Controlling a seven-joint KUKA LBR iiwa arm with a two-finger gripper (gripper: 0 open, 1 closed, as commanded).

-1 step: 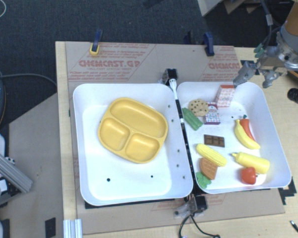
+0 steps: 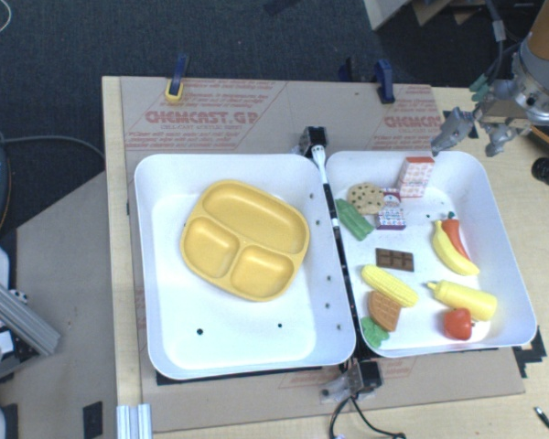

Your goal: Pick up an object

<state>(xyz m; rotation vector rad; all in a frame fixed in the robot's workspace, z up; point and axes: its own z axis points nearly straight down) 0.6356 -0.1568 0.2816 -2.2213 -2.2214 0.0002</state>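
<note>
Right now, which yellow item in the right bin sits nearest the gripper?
The banana, lying beside the red pepper. The corn and the mustard bottle lie lower in the bin, farther from the gripper.

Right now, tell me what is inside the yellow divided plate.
The yellow divided plate sits in the left bin; its three compartments show only bare yellow surface. Whatever lies beneath it is covered.

Arm in from right, wrist behind hand at upper right; hand (image 2: 468,133) extended leftward, fingers parted, nothing between them.
</note>
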